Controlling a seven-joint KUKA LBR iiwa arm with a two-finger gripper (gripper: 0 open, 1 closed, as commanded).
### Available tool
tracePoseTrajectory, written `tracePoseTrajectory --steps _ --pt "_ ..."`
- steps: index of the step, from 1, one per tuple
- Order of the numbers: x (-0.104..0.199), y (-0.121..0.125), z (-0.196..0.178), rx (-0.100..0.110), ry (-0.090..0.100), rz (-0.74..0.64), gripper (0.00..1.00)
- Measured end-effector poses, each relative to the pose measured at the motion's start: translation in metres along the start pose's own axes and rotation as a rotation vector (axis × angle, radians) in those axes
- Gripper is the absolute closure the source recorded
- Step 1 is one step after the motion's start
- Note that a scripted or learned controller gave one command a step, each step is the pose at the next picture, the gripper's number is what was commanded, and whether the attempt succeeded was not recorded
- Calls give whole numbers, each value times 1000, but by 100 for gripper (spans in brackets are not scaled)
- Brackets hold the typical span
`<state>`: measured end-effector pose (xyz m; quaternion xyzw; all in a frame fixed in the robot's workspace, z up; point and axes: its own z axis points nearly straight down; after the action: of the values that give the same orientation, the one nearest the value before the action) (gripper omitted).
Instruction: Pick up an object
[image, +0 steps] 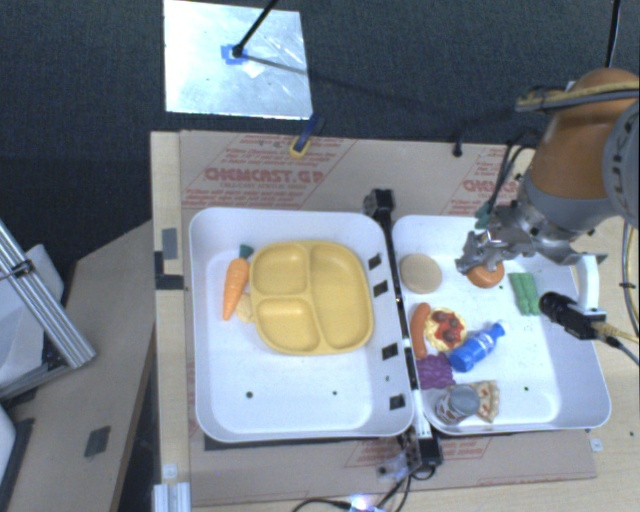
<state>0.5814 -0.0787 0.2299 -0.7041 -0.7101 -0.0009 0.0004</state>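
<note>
My gripper hangs over the back of the right bin. It is directly above, or touching, a small orange fruit, and hides the fruit's top. The same bin holds a beige round bun, a green block, a hot dog, a red-and-yellow pizza piece, a blue bottle, purple grapes, a grey can and a waffle piece. In the left bin lie a yellow divided plate and a carrot.
The arm's grey and orange body fills the space above the right bin's back right corner. A black fitting juts over that bin's right side. A black ridge divides the two bins. A shiny metal sheet lies beyond the bench.
</note>
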Motion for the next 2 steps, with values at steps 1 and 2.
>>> tracePoseTrajectory --steps 1,2 --pt "64 -2 7 0 0 -2 100" --pt "92 0 5 -1 -1 1 100"
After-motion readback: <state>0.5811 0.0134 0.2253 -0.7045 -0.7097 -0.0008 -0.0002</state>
